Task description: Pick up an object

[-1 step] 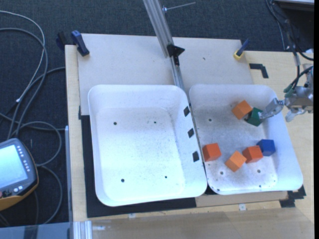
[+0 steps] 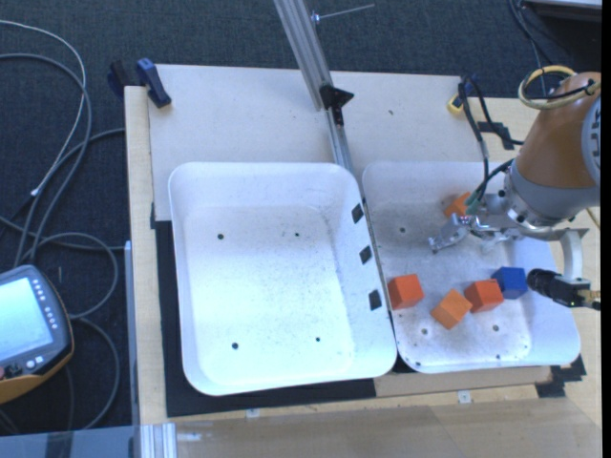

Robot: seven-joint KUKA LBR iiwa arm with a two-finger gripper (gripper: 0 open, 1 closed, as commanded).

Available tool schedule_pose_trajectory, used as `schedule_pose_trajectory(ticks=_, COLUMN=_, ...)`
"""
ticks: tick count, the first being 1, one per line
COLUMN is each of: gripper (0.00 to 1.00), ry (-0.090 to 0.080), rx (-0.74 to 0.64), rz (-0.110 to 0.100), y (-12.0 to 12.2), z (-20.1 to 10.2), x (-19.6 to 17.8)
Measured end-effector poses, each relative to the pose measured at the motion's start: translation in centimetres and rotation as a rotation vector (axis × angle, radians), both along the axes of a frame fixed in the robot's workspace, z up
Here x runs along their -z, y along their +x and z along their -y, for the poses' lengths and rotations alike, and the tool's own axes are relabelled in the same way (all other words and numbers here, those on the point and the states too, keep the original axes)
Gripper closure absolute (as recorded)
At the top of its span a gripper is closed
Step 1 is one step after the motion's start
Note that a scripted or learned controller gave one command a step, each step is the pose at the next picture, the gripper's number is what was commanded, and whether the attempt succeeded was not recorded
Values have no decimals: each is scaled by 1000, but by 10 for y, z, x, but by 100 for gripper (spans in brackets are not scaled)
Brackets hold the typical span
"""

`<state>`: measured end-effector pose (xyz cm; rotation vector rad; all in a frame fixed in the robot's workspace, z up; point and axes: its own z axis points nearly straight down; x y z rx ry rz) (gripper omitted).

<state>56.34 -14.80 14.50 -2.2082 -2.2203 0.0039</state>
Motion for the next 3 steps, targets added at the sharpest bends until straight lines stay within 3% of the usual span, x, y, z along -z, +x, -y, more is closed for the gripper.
schedule_pose_trajectory(ticks=1, gripper=0, ry=-6, rx=7, rz=6, y=-48, z=-27, x=26)
schedule_pose_trajectory(ticks=2, gripper=0, ry=-20, rx=10, rz=33, y=-17, z=-44, x=37)
schedule_pose_trajectory(ticks=3, gripper=0, ry=-11, rx=9, rz=13, y=25, z=36, x=44)
